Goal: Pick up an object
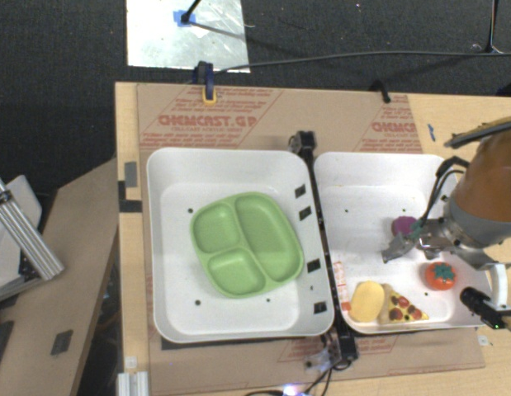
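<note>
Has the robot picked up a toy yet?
Not yet. Done: the hand has reached into the right bin, beside the purple toy. In hand: nothing seen. Left: grabbing and lifting something; tomato, yellow toy and pizza slice all lie there.

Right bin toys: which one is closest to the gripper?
The purple toy, right beside the gripper. The tomato, yellow toy and pizza slice lie farther toward the bin's near edge.

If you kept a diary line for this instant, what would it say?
grey gripper: right bin, beside purple object | round orange toy, pizza slice: lying free | green divided plate: left bin
</note>
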`<control>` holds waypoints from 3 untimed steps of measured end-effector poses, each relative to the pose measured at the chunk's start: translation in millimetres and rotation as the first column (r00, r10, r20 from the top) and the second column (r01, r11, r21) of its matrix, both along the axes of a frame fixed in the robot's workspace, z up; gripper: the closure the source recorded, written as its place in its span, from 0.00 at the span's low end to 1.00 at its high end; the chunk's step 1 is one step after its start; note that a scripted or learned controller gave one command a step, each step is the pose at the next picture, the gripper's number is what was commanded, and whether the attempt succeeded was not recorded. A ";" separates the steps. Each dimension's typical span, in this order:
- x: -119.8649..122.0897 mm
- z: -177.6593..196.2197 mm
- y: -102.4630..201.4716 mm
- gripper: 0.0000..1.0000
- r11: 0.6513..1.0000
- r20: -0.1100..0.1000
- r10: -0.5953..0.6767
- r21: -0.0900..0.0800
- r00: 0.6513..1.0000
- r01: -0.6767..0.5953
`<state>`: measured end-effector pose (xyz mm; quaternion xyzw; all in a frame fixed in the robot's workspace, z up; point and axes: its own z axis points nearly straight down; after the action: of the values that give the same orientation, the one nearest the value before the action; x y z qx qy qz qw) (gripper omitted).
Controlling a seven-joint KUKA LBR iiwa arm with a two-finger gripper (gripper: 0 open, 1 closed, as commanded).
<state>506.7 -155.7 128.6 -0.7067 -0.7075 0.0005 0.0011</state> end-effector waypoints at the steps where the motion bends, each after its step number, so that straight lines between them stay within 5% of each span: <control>1: 0.3 -46.3 0.3 0.00 1.000 0.002 0.000 0.000 1.000 0.000; 2: 1.6 -33.3 0.0 1.00 1.000 0.005 0.000 -0.001 1.000 0.000; 3: 4.9 14.9 8.8 1.00 1.000 0.008 0.004 -0.002 1.000 -0.003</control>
<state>511.6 -146.9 143.5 -0.7054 -0.7088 -0.0016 -0.0025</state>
